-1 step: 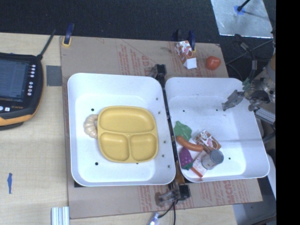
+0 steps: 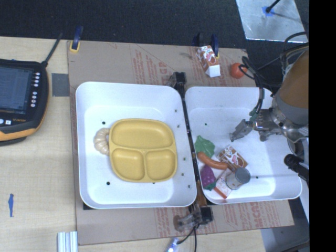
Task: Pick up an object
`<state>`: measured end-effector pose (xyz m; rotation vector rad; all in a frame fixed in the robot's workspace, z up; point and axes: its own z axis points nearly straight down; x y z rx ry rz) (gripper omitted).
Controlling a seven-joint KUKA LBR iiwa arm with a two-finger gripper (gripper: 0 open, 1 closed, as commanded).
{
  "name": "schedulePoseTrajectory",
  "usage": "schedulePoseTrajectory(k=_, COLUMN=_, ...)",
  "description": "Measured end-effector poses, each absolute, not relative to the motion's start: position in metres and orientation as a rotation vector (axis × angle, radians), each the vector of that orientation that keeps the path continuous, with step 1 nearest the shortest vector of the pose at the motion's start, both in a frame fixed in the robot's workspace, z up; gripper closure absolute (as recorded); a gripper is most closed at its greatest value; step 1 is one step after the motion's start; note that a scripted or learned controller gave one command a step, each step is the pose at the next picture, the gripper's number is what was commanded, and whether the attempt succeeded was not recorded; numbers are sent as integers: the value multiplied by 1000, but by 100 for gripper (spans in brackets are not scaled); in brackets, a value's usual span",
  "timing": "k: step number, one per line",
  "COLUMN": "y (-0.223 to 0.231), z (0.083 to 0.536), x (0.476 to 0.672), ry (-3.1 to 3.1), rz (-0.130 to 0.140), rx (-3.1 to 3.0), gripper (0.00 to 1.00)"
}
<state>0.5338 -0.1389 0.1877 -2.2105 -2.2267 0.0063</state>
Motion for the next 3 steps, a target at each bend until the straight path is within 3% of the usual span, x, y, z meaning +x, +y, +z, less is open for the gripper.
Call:
schedulePoseTrajectory(k=1, y=-116, z=107, x=655, ry=-2223, rz=6, rx=-2213, gripper=0)
schedulePoseTrajectory(k=2, y=-214, z=172, x=656, ry=-2224, rz=3, rx=-2220, gripper=0)
schedulePoseTrajectory(k=3, y=-172, z=137, x=572, ry=-2223, rz=7, rx=-2214, gripper=0)
